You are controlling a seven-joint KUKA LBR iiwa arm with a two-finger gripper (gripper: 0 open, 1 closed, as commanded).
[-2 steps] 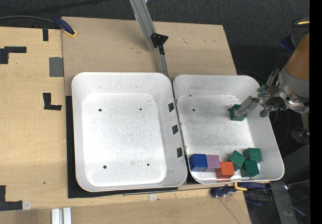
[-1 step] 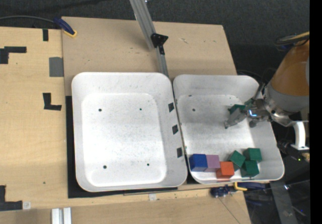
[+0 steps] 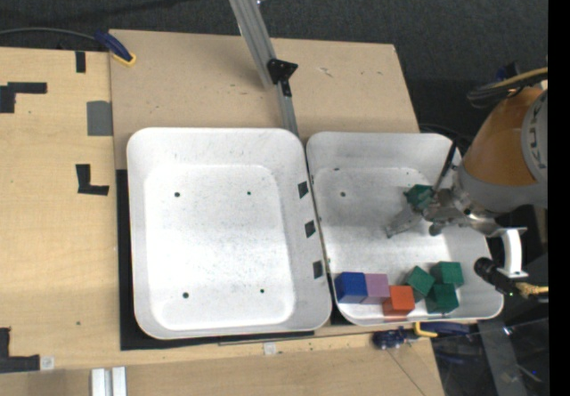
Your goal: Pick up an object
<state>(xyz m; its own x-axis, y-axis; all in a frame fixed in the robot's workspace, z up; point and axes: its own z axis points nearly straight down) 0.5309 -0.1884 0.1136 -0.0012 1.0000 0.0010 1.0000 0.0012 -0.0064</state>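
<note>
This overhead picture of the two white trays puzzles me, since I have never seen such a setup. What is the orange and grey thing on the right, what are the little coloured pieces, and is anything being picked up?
The camera sits above a wooden bench and looks down at a slant. The orange and grey shape is a robot arm reaching in from the right. Its end effector, the part meant for grasping, is down inside the right tray.

A dark green block lies right at the end effector, but the picture is too blurred there to say whether it is actually held.

Along the near edge of that tray sits a cluster of small blocks: a blue block, a purple block, an orange block and three more green blocks. The left tray sits beside it.
</note>
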